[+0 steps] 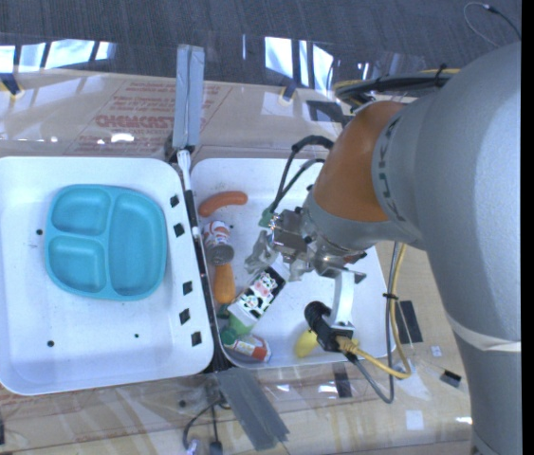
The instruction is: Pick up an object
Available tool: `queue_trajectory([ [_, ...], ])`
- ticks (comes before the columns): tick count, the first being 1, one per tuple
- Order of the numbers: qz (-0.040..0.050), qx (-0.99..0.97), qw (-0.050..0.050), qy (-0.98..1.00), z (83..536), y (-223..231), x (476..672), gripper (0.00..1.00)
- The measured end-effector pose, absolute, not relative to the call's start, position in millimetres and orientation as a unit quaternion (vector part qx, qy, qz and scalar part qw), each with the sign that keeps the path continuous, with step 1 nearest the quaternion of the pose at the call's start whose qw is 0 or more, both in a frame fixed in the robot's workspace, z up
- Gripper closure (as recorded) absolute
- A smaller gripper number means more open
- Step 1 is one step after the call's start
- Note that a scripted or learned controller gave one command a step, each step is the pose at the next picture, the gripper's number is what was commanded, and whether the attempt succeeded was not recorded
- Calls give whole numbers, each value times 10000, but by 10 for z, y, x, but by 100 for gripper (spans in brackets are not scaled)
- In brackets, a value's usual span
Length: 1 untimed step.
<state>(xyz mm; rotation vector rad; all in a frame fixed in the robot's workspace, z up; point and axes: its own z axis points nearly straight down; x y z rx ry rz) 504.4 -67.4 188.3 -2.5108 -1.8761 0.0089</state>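
The grey arm with its orange band reached in over the right-hand shallow white bin [248,173], and its jaws hung low near the middle of that bin; the gripper [276,254] sat in a tangle of metal parts, and whether the jaws were spread or pressed together could not be told from this slanted view

Directly beneath and just to the lower left of the jaws lay the small white carton with black cow-like patches [259,295], which looked the likeliest thing to be picked. Its long axis ran diagonally, from the jaws' end down and leftward toward the bin's near corner. It appeared to lie on its side, boxy and flat-faced, so a grip across its short width would probably suit it

Further left of the jaws were an orange sausage-shaped toy [223,200], a small can [216,238] and an orange carrot-like piece [224,282]. Below the jaws lay a yellow lemon-shaped toy [305,345]. Well to the left, in the other white bin [20,349], rested a turquoise divided plastic plate [107,241]
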Motion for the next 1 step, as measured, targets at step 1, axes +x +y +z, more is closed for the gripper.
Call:
queue_trajectory([
  [1,47,-8192,34,-5735,2292,-320,5487,100],
])
